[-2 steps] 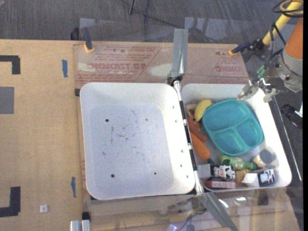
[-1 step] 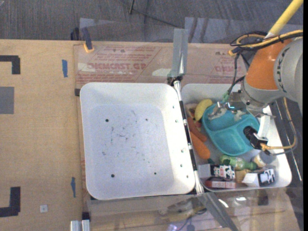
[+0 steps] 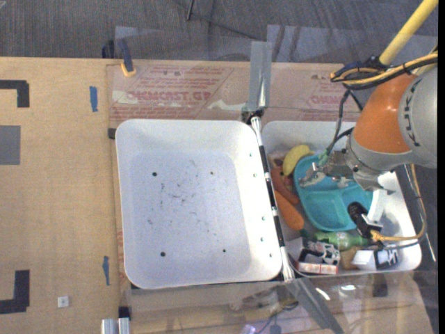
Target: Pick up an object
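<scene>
Crowding the right white plastic bin, the teal plastic dish, orange carrot-shaped toy and yellow banana-shaped toy lie touching, so the gripper, its spread impossible to tell, might snag two or slip.

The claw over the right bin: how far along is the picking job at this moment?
Done: the arm has reached over the right bin, with the claw low above the teal object. In hand: nothing visibly; whether the claw grips anything cannot be told. Left: the grasp and lift. The yellow object, the orange object and the green bottle lie in that bin.
</scene>
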You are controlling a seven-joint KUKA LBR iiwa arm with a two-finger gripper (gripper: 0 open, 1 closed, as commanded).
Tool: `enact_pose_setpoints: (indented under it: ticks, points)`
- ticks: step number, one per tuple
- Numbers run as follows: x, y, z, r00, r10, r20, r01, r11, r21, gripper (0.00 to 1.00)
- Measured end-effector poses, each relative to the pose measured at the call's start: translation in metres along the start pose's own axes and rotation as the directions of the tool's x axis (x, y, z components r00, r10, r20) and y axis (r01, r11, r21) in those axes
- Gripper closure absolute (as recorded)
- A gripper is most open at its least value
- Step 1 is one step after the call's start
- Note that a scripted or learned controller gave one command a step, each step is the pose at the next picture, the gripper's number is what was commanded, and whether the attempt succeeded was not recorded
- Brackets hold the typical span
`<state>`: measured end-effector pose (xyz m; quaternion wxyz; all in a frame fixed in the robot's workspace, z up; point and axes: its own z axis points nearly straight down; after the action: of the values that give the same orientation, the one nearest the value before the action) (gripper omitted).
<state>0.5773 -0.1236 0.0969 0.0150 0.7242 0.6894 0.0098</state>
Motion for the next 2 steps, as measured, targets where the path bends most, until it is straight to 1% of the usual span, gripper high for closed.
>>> enact_pose_setpoints:
  ticks: [1,2]
  points:
    - [-0.02,-0.029,-0.002,0.999,-0.041,-0.003,0.041,0.999,0.012,0.0]
    - [0.014,0.063,0.005,0.999,0.049,0.002,-0.049,0.999,0.019,0.0]
